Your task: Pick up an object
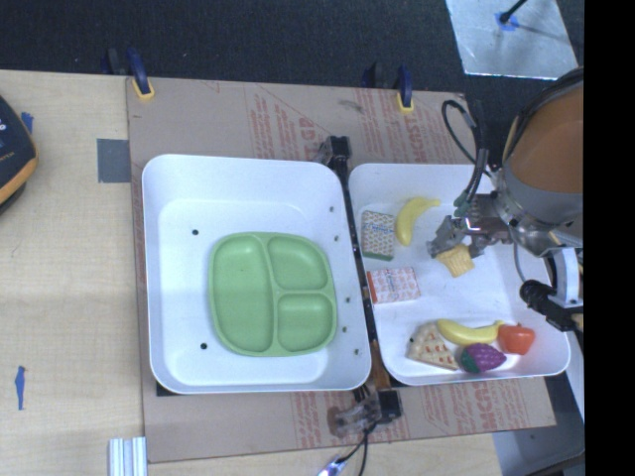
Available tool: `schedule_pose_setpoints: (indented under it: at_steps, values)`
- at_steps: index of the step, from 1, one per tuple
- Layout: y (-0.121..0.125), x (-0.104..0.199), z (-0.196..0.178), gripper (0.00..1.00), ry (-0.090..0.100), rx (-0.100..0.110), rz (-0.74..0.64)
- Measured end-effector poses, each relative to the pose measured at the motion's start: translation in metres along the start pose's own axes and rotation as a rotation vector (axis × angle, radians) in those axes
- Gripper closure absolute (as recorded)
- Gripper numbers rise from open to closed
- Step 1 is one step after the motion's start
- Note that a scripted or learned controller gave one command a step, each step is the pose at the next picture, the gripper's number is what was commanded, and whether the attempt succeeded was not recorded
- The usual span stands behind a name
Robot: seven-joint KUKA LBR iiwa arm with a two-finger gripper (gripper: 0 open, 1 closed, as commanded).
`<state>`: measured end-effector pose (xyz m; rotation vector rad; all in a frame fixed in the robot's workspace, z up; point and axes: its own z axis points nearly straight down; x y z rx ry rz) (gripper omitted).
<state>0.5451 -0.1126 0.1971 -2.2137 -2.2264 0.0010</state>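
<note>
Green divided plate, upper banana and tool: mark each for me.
green divided plate (243, 300): camera view, large left compartment.
upper banana (411, 217): camera view, middle of its curve.
tool (453, 242): camera view, between its fingertips, above a small yellow piece.

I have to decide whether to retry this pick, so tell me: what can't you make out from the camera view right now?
- Tool: too small and blurred to tell its finger state, or whether it grips the yellow block at its tip.
- Arm: cut off by the right edge.
- Food pile in the right bin: pieces overlap, outlines unclear.
- Printed packets: labels too small to read.
</note>
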Motion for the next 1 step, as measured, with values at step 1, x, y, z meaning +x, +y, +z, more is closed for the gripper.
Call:
schedule_pose_setpoints:
  at_steps: [1]
  values:
    - [-0.0065, 0.0778, -0.0110, 1.00, 0.000, 0.003, -0.001]
